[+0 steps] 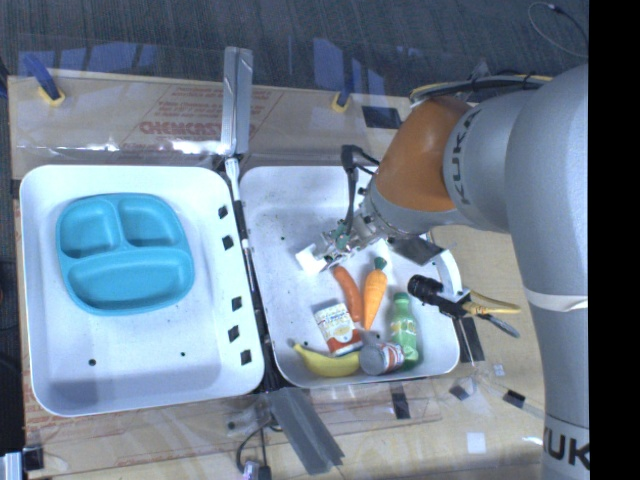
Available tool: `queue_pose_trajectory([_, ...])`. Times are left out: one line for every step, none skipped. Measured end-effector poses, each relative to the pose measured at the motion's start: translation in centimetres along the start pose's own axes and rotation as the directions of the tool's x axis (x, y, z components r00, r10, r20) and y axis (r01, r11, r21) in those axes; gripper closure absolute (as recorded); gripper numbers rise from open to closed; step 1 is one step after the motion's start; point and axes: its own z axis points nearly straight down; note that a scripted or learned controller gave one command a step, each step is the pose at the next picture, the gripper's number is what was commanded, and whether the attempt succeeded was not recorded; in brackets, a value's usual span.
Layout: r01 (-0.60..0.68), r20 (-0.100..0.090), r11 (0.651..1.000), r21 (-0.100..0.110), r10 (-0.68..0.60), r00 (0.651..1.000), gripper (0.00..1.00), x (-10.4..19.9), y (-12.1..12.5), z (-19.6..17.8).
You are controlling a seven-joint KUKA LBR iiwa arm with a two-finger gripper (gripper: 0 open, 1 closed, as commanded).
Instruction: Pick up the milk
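Camera view, near edge first: right bin (262, 268) holds one banana (325, 360), one grey lump (373, 353) partly over a green bottle (403, 326), and one milk carton (338, 328) just above the banana, label too small to read. Two carrots (360, 293) lie beyond, side by side. Gripper (338, 241) is low over a small white piece (309, 259); jaw state cannot be told. Arm (500, 158) covers the bin's right side. Left bin (60, 368) holds one blue divided tray (124, 251).
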Motion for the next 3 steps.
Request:
queue_pose_trajectory([-0.160,-0.015,0.986,0.047,0.160,0.987,1.00,6.7,2.5,-6.9])
queue_pose_trajectory([-0.160,-0.015,0.986,0.047,0.161,0.987,0.00,6.7,2.5,-6.9])
queue_pose_trajectory([-0.437,-0.001,0.898,0.050,0.438,0.899,0.00,10.1,9.4,-6.6])
